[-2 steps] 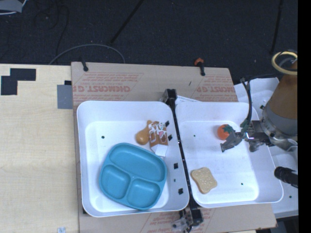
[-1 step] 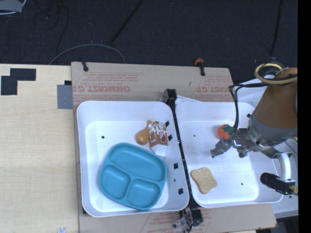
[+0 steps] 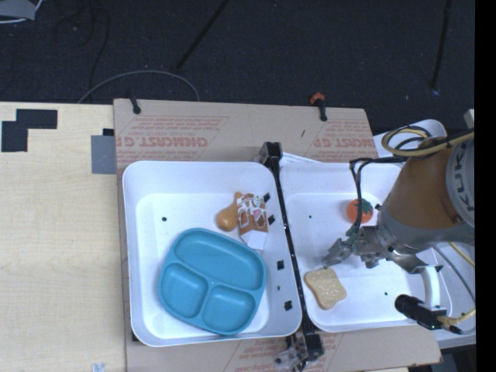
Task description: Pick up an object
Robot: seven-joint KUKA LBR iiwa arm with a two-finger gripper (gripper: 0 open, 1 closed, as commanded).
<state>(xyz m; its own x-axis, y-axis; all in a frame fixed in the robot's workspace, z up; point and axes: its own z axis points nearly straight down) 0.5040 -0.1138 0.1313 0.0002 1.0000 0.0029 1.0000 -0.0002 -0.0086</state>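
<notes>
The gripper (image 3: 335, 256) is seen low over the right bin (image 3: 372, 316), its dark fingers pointing toward the divider between the bins. Whether the jaws stand wide or narrow cannot be told — they are small and dark against the wrist, and nothing is seen between them.

The nearest candidate is the slice of toast (image 3: 326, 287), lying flat on the right bin's floor just below and slightly toward the divider from the fingertips, near but apparently apart from them. Its long axis is judged to run diagonally, from the upper left corner to the lower right. A short descent and a small shift toward the bin's front edge would probably be called for. A flat slice may slip under the jaws.

An orange-red toy fruit (image 3: 359, 211) lies behind the gripper, beside the arm's cable.

In the left bin (image 3: 147, 184) a blue divided plate (image 3: 211, 280) is held, and behind it — touching the plate's far rim — a brown and white toy figure (image 3: 246, 213).
</notes>
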